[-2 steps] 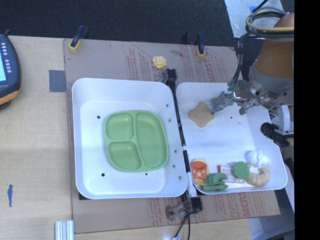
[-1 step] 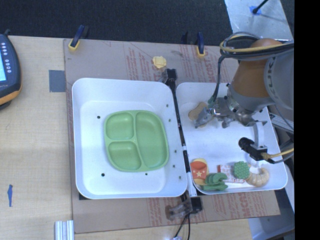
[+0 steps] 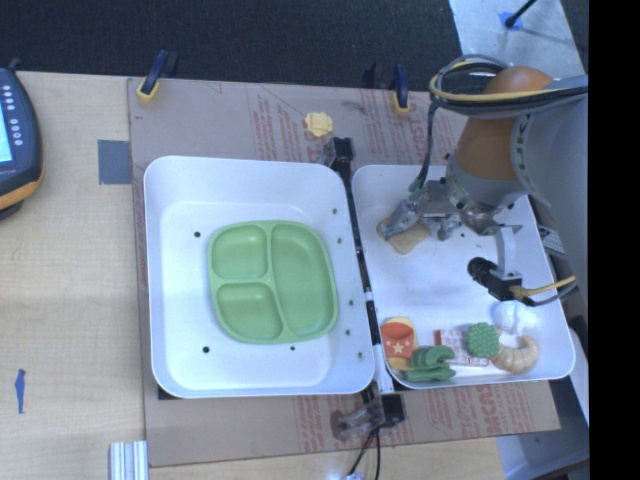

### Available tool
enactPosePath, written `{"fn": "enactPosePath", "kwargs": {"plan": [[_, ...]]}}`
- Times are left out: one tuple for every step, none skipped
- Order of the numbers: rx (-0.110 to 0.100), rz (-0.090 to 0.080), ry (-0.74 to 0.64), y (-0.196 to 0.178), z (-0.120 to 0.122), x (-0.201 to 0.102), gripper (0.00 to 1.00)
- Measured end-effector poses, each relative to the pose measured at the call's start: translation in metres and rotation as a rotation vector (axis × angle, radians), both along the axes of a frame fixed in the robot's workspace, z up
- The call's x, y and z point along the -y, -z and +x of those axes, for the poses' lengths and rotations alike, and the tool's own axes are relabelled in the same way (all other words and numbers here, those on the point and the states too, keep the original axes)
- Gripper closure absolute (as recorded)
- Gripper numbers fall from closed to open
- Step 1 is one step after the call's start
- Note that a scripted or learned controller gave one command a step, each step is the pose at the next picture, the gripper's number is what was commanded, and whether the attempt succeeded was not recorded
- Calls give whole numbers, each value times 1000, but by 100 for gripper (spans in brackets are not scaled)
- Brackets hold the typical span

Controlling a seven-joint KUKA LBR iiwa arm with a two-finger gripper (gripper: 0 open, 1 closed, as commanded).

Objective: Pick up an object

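Note:
My gripper [image 3: 408, 224] hangs over the back left part of the right bin [image 3: 440, 286], with the grey and orange arm reaching in from the right. A small tan block [image 3: 404, 240] lies right at the gripper's tip, partly covered by it. Whether the block is gripped or just lying on the bin floor is unclear. Along the right bin's front edge sit a red and yellow can [image 3: 398, 340], a green leafy toy [image 3: 432, 362], a green round toy [image 3: 483, 339], a white lump [image 3: 513, 316] and a tan pastry-like piece [image 3: 518, 355].
The left bin [image 3: 175, 268] holds a green divided plate [image 3: 272, 281]. A small yellow item [image 3: 318, 124] lies on the cardboard behind the bins. A handheld pendant [image 3: 15, 138] rests at the far left of the bench. Clamps grip the cardboard's back edge.

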State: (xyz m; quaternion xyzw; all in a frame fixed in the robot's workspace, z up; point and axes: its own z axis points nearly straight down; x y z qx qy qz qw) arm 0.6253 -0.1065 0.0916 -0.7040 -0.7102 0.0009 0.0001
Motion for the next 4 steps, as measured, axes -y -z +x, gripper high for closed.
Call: {"fn": "enactPosePath", "kwargs": {"plan": [[2, -1, 1, -2, 8, -3, 0], [3, 1, 3, -2, 33, -4, 0], [0, 1, 3, -2, 32, -13, 0], [0, 1, 4, -2, 32, -12, 0]]}}
